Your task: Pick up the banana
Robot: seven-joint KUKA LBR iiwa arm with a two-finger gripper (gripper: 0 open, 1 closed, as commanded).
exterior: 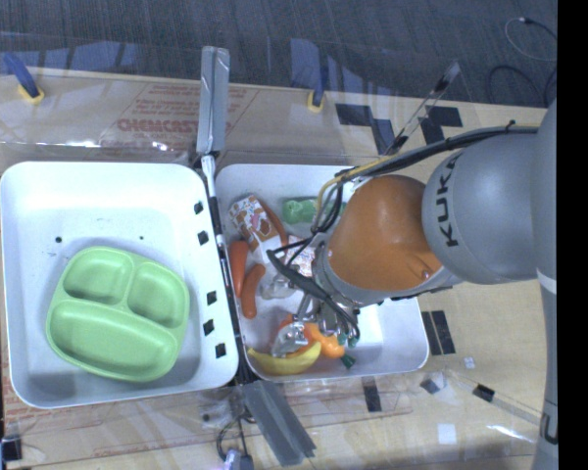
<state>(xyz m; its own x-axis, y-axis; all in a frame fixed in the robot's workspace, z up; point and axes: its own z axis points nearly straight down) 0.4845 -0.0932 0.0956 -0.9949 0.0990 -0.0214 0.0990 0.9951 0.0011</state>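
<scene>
The yellow banana (282,362) lies along the near wall of the right bin (408,345), its curve running left to right. My gripper (296,339) hangs low in that bin, just above the banana's middle and against a small orange item (329,343). The arm's orange band and grey wrist cover the bin's centre and hide what lies beneath them.
The right bin also holds an orange carrot (238,262), a red-orange piece (251,294), a brown-and-white packet (257,219) and a green item (299,210) at the far side. A green divided plate (118,311) sits in the left bin (29,213).
</scene>
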